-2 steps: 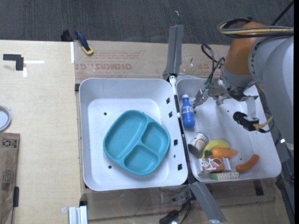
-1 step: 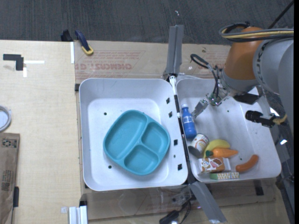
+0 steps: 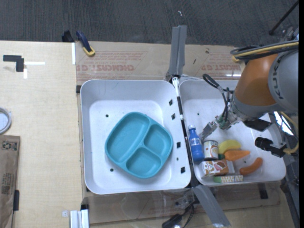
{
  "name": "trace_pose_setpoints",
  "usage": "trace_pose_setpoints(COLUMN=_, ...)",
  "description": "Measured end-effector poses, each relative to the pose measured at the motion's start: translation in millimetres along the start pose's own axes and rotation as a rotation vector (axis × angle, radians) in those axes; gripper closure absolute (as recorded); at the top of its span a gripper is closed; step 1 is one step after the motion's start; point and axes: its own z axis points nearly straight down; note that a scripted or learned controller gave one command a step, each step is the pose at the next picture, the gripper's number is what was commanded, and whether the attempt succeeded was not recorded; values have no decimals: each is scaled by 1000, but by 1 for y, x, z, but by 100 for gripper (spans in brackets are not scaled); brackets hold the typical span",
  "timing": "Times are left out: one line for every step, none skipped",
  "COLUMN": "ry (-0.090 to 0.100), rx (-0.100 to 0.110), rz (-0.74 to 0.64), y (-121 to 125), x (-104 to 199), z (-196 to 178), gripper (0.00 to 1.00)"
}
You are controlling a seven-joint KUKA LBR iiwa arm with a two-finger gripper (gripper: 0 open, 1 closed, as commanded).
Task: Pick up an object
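The grey arm [image 3: 266,87] with its orange band reaches over the right bin [image 3: 199,96], its gripper [image 3: 212,127] low above the bin floor, fingers spread with nothing between them. The left bin [image 3: 90,141] holds a blue three-compartment plate [image 3: 138,145]. Along the right bin's near side lie a blue bottle [image 3: 194,144], a small can [image 3: 211,149], a yellow toy [image 3: 230,145], a toy carrot [image 3: 236,154], a sausage [image 3: 251,165] and a small carton [image 3: 217,167].

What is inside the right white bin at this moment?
The right white bin holds a blue plastic bottle, a small can, a yellow toy, an orange carrot, a sausage and two small cartons. The arm covers part of the bin floor.
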Motion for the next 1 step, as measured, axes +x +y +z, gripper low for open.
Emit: trace_pose_setpoints(ry=0, rx=1, rz=5, y=-1, x=-1, z=-7, gripper=100)
